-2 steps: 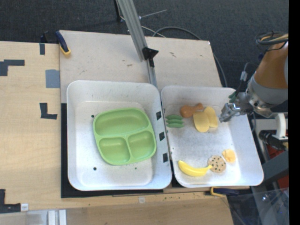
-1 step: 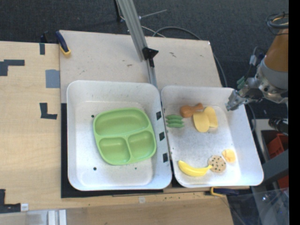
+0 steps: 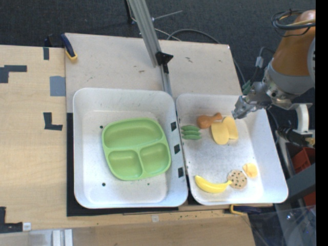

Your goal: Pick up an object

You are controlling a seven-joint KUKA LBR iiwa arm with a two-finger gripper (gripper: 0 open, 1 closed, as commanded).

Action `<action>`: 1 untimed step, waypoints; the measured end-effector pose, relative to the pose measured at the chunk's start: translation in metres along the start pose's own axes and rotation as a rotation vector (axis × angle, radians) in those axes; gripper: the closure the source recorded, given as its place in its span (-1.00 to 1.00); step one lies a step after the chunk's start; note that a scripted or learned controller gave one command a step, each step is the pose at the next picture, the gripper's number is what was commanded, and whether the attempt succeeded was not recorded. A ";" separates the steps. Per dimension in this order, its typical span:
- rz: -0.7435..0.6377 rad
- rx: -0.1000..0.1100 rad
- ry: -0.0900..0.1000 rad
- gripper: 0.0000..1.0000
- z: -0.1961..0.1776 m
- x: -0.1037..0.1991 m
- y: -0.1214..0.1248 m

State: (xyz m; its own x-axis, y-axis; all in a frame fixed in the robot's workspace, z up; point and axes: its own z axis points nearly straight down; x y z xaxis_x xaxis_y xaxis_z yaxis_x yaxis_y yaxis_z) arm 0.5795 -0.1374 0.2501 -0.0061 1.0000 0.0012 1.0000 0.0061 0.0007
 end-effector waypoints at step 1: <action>-0.002 0.001 0.001 1.00 -0.006 0.055 0.008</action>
State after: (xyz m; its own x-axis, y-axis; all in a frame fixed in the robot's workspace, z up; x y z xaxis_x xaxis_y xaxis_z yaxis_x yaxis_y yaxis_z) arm 0.5874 -0.0818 0.2563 -0.0079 1.0000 0.0020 1.0000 0.0079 0.0001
